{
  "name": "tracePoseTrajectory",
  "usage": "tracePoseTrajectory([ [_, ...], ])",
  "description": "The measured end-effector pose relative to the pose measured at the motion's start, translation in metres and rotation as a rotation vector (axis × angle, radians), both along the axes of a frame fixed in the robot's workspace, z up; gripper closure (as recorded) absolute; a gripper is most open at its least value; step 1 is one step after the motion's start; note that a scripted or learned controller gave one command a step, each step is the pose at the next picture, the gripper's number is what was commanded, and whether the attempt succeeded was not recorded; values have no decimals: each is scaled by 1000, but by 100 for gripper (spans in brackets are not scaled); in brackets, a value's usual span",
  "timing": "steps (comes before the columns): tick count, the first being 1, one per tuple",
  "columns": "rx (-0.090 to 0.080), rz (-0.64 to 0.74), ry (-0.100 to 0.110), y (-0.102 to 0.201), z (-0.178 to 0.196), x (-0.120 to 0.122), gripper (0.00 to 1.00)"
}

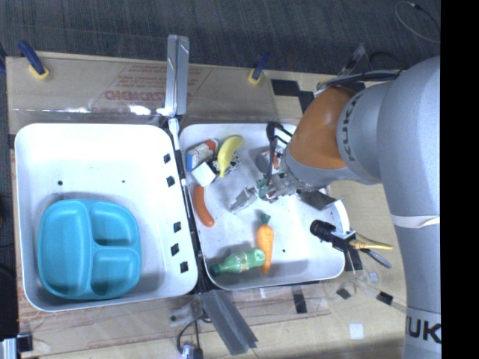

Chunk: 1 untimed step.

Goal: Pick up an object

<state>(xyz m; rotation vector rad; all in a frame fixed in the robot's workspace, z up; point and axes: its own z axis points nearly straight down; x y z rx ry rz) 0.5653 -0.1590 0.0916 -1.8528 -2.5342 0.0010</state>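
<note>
Two shallow white bins sit side by side on the bench. The left bin (30, 148) bears a blue divided tray (90, 249) in its near-left part, and the rest of its floor is bare. Just past the wall the bins share, the right bin (303, 264) is crowded. A small red-and-white can (200, 155) lies in its far-left corner with a white block (203, 174) just below it, and a yellow banana (228, 154) leans just right of both. An orange-red sausage (203, 206) lies along the left wall, nearer the middle. At the near edge a green bottle (239, 262) lies on its side. An orange carrot (265, 239) with a green top lies close to the bottle's right end; whether they touch is hard to make out. A grey metal piece (243, 198), too blurred to name, lies mid-bin between the banana and the carrot. The gripper (267, 188) is just right of that piece and just above the carrot's green top, low over the bin floor. The wrist and the orange-banded arm (329, 133) cover it from above, so I cannot tell whether it is spread or closed, nor whether it touches the grey piece. The arm also hides the bin's far-right corner and much of its right wall. Open floor lies between the sausage and the carrot, and right of the carrot toward the near-right corner.
</note>
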Motion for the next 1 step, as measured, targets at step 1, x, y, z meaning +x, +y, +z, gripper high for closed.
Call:
tracePoseTrajectory([
  [1,1,-11,1,-3,0,-89,0],
])
